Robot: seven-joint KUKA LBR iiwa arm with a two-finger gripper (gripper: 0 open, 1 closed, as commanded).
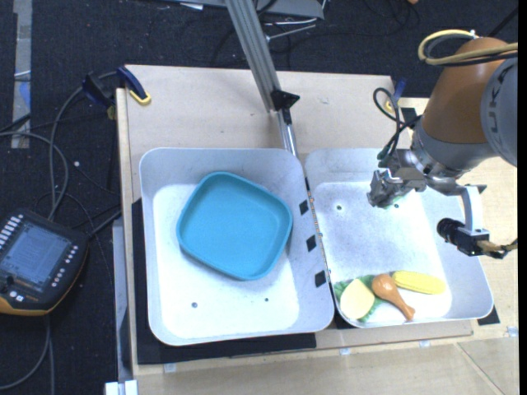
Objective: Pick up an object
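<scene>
My gripper (384,192) hangs over the back part of the right bin (354,229), above bare white floor. Nothing shows between its fingers. At the front edge of that bin lies a small pile: a pale yellow-green round piece (356,299), an orange-brown drumstick-shaped toy (391,291) and a yellow oblong piece (420,282). The pile sits well in front of the gripper and slightly to its right. A blue square plate (235,225) rests in the left bin (165,220).
A metal pole (257,44) slants up from the divider between the bins at the back. A teach pendant (33,262) and cables lie on the dark floor to the left. The wooden bench (206,105) borders the bins behind.
</scene>
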